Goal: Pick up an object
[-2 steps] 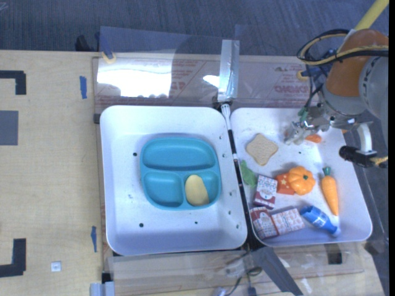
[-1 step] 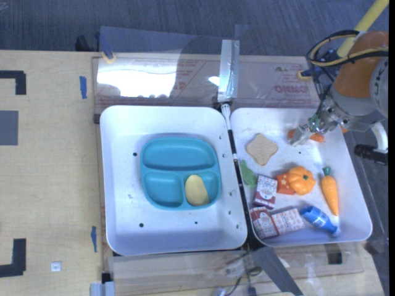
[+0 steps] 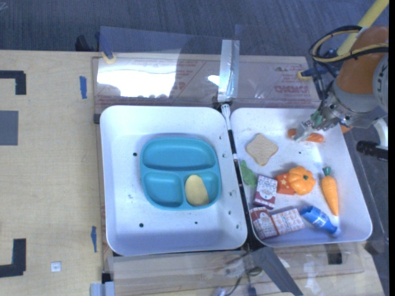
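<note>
From my side, nearest in the right bin (image 3: 355, 165) lie a blue bottle (image 3: 321, 219) of smooth plastic and a flat printed packet (image 3: 279, 221), with a smaller red and white carton (image 3: 265, 192) just behind it. A little farther I see a toy carrot (image 3: 329, 191), long and tapered, beside a round ribbed orange pumpkin (image 3: 297, 180), and a green leafy piece (image 3: 248, 174) at the bin wall. Farther again is a pale slice of toast (image 3: 261, 148), flat with a matt surface. In the left bin (image 3: 117, 184) a turquoise divided tray (image 3: 179, 170) holds a yellow egg-shaped piece (image 3: 197, 190) in its lower right compartment. At the far right corner the claw (image 3: 307, 127) hangs low over a small orange object (image 3: 313, 137), close to it or touching it. I cannot tell how far the claw is open, and I see nothing clearly held in it. I judge that the pick is not yet done; closing and lifting are left.
</note>
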`<state>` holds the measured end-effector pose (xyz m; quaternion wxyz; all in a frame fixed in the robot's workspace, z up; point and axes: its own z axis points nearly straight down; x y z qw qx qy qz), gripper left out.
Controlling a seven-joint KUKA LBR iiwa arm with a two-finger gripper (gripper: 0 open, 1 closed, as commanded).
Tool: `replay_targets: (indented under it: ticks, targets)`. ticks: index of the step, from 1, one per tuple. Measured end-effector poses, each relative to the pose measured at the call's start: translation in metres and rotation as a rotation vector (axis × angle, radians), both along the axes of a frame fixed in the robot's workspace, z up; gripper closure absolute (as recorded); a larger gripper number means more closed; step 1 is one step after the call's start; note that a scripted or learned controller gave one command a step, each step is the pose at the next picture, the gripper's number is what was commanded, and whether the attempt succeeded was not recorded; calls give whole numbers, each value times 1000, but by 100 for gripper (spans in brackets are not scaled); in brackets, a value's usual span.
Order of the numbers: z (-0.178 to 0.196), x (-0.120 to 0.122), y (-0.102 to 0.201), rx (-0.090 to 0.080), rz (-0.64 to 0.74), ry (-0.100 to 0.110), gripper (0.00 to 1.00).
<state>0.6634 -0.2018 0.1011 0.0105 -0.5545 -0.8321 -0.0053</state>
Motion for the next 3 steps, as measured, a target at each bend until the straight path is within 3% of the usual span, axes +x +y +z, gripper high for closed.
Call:
replay_targets:
  ticks: [1, 2, 3]
  targets:
    - [-14, -2, 37, -30, -179, 10, 100]
    - [-3, -1, 37, -30, -179, 7, 100]
    - [-13, -1, 83, -28, -198, 9, 100]
